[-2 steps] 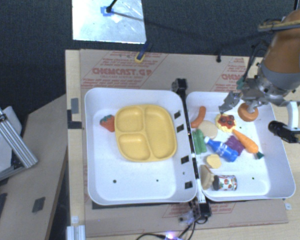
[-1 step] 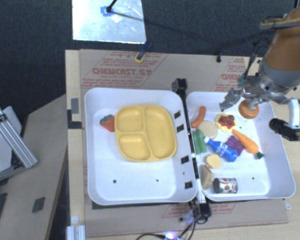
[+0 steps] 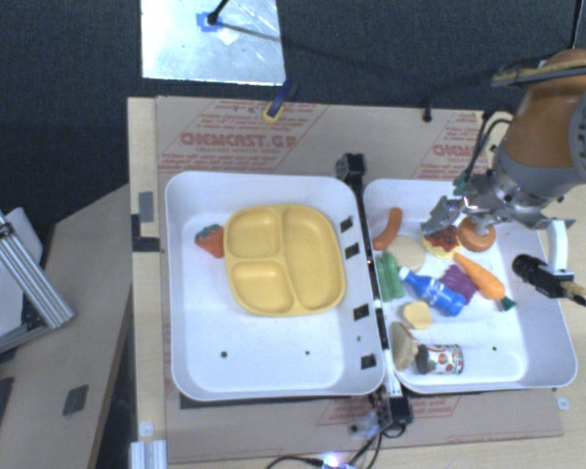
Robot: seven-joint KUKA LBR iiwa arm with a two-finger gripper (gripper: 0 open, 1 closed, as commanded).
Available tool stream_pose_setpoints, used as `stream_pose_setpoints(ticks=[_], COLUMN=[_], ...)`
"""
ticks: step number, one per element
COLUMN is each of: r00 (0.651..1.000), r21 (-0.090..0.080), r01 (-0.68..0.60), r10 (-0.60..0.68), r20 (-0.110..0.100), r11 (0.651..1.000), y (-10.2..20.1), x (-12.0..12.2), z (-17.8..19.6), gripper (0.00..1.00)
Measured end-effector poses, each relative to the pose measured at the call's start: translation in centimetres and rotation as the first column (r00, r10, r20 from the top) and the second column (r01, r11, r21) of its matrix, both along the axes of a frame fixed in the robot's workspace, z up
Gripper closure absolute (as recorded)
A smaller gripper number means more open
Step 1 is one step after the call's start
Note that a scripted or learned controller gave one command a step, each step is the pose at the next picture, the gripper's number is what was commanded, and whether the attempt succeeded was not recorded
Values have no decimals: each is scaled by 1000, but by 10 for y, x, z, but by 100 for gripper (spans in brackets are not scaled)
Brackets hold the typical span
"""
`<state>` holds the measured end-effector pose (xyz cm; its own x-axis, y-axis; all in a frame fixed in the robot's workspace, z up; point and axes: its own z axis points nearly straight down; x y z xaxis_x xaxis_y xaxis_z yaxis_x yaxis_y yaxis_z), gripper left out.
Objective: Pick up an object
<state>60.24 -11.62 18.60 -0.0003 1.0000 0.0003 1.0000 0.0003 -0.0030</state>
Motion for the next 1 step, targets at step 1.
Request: stream_pose_setpoints(ticks=[1], r00=[1000], r21=[1], r01=[-1], r10=[1], r20=[-1], r11=[1000], y=[3], x=[-8], z=[-59], gripper=[0])
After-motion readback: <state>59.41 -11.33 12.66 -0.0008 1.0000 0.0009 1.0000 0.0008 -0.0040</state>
